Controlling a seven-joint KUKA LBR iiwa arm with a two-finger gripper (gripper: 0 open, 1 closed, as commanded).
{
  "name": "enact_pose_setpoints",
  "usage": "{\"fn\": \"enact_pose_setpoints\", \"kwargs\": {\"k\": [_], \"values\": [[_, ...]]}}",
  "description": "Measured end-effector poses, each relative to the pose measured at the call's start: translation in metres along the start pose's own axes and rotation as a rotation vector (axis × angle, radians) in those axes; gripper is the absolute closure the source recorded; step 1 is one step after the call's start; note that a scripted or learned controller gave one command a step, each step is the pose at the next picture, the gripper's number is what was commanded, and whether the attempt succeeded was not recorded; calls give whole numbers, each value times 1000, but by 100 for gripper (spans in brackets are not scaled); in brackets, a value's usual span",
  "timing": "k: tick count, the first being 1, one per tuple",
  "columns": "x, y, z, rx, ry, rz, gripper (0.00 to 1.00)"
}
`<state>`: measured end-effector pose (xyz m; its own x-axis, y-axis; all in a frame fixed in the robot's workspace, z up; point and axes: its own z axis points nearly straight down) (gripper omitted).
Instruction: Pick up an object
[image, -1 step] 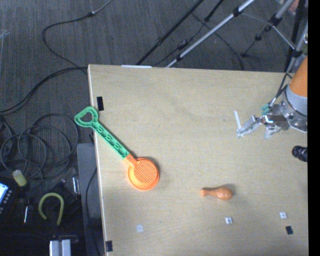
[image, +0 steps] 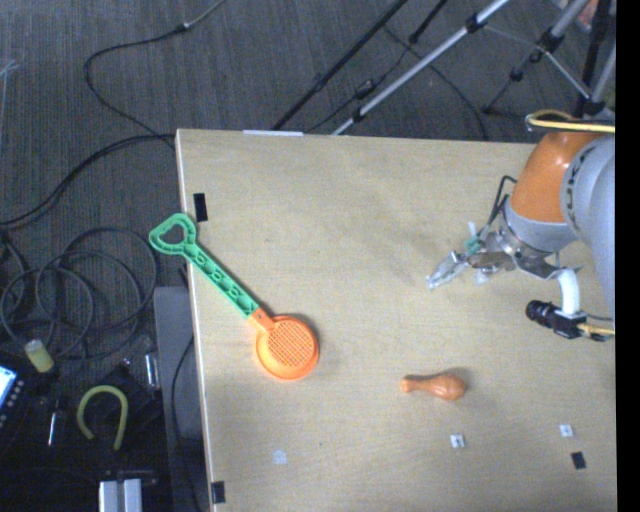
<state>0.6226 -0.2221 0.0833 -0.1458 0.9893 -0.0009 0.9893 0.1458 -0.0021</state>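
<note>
Here the tool (image: 437, 277), fingers slightly apart and holding nothing, hovers above the bench (image: 380, 200), well apart from the strainer (image: 286, 346).

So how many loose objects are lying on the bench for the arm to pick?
2. A green-handled strainer with an orange mesh head lies at the left, and a small orange drumstick-shaped toy lies lower centre, below the gripper. The arm may hide others at the right.
</note>
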Motion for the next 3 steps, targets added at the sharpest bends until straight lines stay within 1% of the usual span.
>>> {"fn": "enact_pose_setpoints", "kwargs": {"k": [1,2,3], "values": [[28,51,-7,-2,-1,-39,0],[104,62,-1,-1,1,-219,0],[105,62,-10,-2,1,-220,100]]}}
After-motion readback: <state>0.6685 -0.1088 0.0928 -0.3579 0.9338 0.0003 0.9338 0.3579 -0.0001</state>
